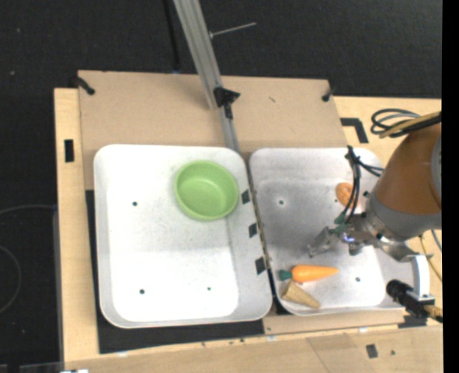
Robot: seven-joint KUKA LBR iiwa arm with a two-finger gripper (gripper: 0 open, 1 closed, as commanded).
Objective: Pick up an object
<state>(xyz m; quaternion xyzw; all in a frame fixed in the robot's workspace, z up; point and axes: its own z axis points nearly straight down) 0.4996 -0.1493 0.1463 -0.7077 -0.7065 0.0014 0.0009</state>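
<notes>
Grey metal fingers of the gripper (pixel 328 243) hang over the floor of the right bin (pixel 291 185), pointing toward eight o'clock; they look slightly parted with nothing between them, and whether the tips touch the bin floor cannot be told. Just below the tips, at about six o'clock from them, lies a toy carrot (pixel 313 272), apart from the fingers. A tan wedge-shaped piece (pixel 300 294) sits near the carrot at its seven o'clock. A small orange object (pixel 343 192) shows at one o'clock from the gripper, partly hidden by cables. The arm (pixel 409 186) enters from three o'clock, its orange band above the wrist, bent down into the bin. A green bowl (pixel 206 190) rests upright in the left bin (pixel 136 270).
</notes>
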